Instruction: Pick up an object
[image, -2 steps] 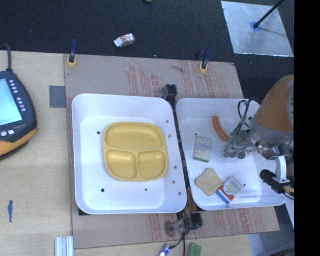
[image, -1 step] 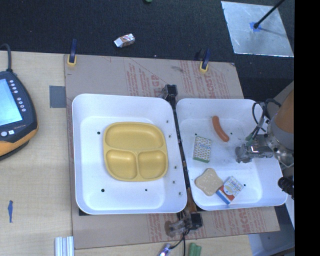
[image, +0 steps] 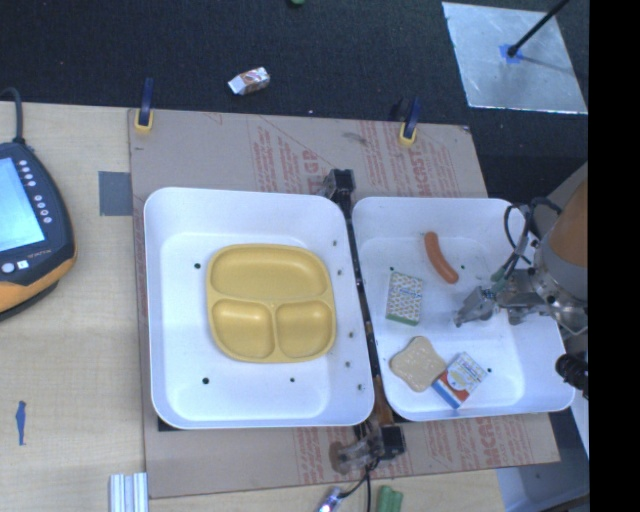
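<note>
From above, the end effector (image: 470, 310) hangs low in the right bin (image: 375, 300), whether clenched or released I cannot tell; a sausage (image: 441, 257), green packet (image: 404, 298), toast slice (image: 417, 363) and small carton (image: 460, 379) lie around it; the yellow divided plate (image: 270, 301) sits in the left bin (image: 165, 300).

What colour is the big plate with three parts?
Yellow. The divided plate shows best in the camera view, in the left bin.

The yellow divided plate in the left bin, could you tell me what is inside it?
The yellow plate shows three bare compartments, nothing lying in them. What lies beneath it in the left bin is covered.
</note>
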